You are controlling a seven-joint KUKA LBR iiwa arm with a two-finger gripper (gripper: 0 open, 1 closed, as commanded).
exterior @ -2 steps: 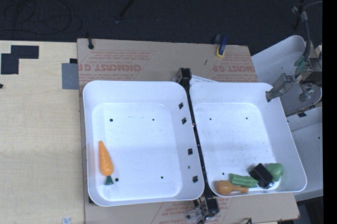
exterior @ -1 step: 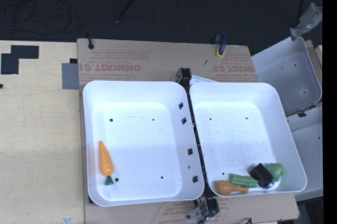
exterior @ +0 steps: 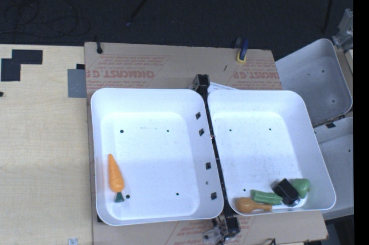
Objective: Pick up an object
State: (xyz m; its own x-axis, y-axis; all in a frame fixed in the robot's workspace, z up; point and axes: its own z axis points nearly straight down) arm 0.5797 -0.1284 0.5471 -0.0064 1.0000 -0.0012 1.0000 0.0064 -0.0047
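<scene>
- Camera view is giving you two white bins: the left bin [exterior: 101,123] is holding a toy carrot [exterior: 115,174] near its left wall, lying lengthwise with the green stem toward the near edge.
- The right bin [exterior: 305,117] is crowding four things into its near right corner: a tan pear-shaped piece [exterior: 251,205], a green pod [exterior: 266,198], a black block [exterior: 286,191] and a green lump [exterior: 300,185], all touching or nearly so.
- You are probably looking at light, stiff, smooth plastic, so expect slipping.
- Consider pinching the carrot across its thick orange middle; it is lying apart from everything.
- You cannot tell the gripper's state.
</scene>
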